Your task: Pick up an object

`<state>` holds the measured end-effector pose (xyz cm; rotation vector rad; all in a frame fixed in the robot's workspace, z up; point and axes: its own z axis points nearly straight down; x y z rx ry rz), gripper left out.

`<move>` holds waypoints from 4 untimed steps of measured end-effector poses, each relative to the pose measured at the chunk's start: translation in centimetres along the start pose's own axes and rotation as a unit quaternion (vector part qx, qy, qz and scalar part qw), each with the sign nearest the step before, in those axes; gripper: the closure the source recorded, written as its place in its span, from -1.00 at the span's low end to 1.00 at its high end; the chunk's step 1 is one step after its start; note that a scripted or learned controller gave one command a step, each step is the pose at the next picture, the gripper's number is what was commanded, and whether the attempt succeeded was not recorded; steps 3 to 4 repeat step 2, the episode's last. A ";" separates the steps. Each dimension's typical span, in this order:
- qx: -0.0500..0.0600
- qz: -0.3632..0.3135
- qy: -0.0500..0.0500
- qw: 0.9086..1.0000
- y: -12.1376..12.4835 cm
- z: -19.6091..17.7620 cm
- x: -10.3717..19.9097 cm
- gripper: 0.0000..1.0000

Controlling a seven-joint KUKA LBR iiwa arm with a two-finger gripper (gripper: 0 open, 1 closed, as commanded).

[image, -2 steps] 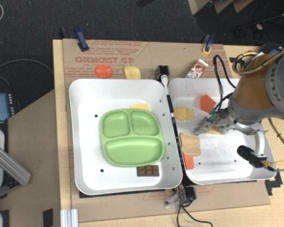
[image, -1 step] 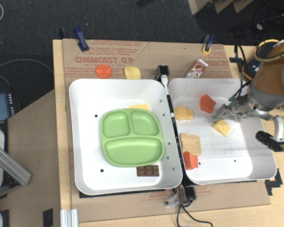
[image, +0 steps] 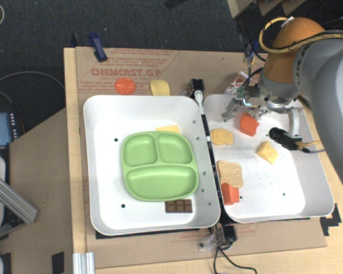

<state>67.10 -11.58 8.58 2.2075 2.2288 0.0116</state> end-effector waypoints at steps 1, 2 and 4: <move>0.006 0.005 0.000 1.000 -2.7 0.1 -0.7 -1.00; 0.004 0.005 -0.001 1.000 -2.6 -1.0 -0.7 1.00; 0.004 0.005 -0.001 1.000 -2.6 -1.0 -0.7 1.00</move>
